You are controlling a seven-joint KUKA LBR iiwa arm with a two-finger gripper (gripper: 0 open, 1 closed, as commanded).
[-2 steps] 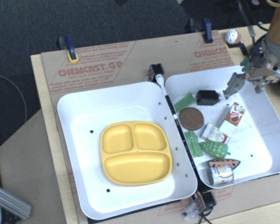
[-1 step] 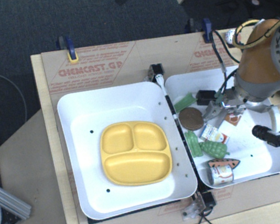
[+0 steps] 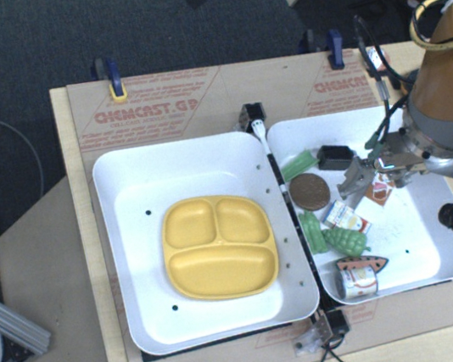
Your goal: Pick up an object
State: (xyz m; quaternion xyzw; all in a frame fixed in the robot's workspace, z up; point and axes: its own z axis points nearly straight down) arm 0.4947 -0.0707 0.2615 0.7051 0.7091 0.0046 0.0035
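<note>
On the desk: two shallow white plastic bins sit side by side on a brown cardboard sheet (image 3: 194, 91) printed with red lettering, held at the desk's far edge by two blue clamps (image 3: 113, 76).
Left bin (image 3: 124, 236): it carries a yellow plastic divided plate (image 3: 219, 247) with three compartments, lying flat near the bin's middle.
Right bin (image 3: 420, 255): a cluster of small things lies along its left half.
Far left corner of right bin: a flat green packet (image 3: 298, 164) lies beside a small black block (image 3: 335, 154).
Left wall of right bin: a round brown disc (image 3: 309, 191) lies just below the green packet; a knobbly green plastic toy (image 3: 332, 238) stretches along the wall toward the near edge.
Near edge of right bin: a white cup with an orange and dark pattern (image 3: 360, 274) lies on its side.
Middle of right bin: a small white packet with coloured print (image 3: 343, 216) lies touching the green toy; a red and white wrapper (image 3: 379, 191) lies just to its right.
Arm: the grey arm with the orange band (image 3: 449, 70) reaches over the right bin's right edge.
Jaws: the two-finger gripper (image 3: 366, 179) hangs over the middle of the right bin, beside the red and white wrapper; I cannot tell whether the jaws are apart or closed, and no object shows between them.
</note>
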